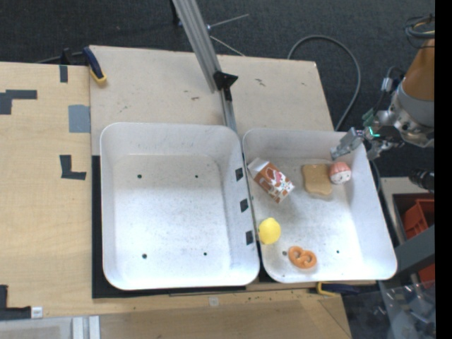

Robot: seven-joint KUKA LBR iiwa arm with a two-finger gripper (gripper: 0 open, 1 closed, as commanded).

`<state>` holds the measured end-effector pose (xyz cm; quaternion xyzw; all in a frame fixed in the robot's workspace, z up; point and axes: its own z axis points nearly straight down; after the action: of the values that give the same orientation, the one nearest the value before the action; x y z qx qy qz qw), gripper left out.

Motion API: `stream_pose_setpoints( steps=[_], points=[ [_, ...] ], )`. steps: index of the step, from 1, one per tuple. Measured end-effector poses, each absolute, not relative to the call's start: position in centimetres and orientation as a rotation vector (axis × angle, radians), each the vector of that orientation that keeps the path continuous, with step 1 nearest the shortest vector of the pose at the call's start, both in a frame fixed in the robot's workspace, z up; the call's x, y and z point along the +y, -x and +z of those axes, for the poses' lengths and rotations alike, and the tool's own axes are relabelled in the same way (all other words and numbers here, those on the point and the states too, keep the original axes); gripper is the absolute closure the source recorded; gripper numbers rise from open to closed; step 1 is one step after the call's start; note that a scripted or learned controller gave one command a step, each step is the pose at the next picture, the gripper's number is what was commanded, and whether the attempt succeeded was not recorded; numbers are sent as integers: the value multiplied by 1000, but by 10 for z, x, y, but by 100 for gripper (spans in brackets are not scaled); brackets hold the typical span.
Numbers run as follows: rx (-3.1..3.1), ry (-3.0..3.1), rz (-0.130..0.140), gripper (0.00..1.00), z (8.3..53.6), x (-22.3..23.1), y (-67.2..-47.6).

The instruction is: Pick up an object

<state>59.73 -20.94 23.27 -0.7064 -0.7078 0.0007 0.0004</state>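
**Reaching Into the Right Bin**

The bench was light wood, with dark floor behind it and two white bins side by side. The right bin (pixel 367 210) held all the small things, and the left bin (pixel 169 203) sat further off, past the middle wall.

The pincer (pixel 347 147) hung over the top right part of the right bin, near its far rim. It was small and grey in the view, and I could not tell how it was set. Nothing could be seen in it.

Just below the pincer lay a small pink and white thing (pixel 340 172). It touched a tan lump (pixel 317 180) on the side away from the arm. Further out that way lay a red and white box (pixel 272 181), tilted. Well below the pincer, toward the near rim, were a yellow ball (pixel 269 231) and an orange pretzel shape (pixel 302 258).

The pink and white thing looked like the easiest pick, since it was closest. To do it well, the pincer would need to come straight down over its middle. It should stay off the tan lump and the bin wall, or the thing could get pushed away.
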Motion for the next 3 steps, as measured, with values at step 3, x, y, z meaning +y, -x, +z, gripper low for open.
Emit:
stream_pose_setpoints(
  steps=[3],
  points=[
    [-2221, 2217, 6, 0, 87, -199, -596]
  ],
)
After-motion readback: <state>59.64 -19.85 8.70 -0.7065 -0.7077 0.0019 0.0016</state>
